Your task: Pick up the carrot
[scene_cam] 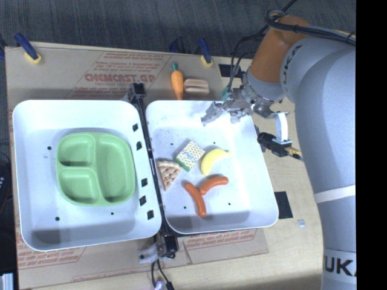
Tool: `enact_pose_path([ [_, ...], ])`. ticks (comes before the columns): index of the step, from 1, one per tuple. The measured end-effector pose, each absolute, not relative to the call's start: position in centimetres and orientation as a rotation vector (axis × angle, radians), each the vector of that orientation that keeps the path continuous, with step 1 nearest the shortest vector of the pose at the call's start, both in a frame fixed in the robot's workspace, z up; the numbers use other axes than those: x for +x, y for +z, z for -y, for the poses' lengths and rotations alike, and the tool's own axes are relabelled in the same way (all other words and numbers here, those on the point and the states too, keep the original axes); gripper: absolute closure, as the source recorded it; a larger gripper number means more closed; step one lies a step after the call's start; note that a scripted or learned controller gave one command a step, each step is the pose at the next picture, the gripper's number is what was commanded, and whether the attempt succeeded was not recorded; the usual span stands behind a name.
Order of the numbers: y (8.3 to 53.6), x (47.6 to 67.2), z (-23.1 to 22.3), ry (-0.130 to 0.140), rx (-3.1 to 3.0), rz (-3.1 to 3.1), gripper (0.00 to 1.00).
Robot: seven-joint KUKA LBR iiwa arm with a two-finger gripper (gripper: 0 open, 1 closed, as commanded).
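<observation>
The carrot [176, 84], orange with a green top, lies on the cardboard just behind the right bin [260, 186], outside both bins. My gripper [222, 113] hovers over the back edge of the right bin, to the right of the carrot and a little nearer than it. Its fingers [208, 115] are spread open with nothing between them. The carrot is apart from the gripper.
A tan bun-like toy [196, 87] lies right beside the carrot. The right bin holds a pizza slice [168, 173], a checked cracker [190, 154], a banana [213, 160] and two sausages [199, 197]. A green divided plate [95, 168] sits in the left bin [30, 132].
</observation>
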State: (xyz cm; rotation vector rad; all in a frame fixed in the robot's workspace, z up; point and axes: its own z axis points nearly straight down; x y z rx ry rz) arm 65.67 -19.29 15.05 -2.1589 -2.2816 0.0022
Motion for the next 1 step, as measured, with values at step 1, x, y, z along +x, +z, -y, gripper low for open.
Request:
enact_pose_path([
  [1, 9.62, 65.63, 20.86, 0.002, -2.567, 1.797, 0.00],
])
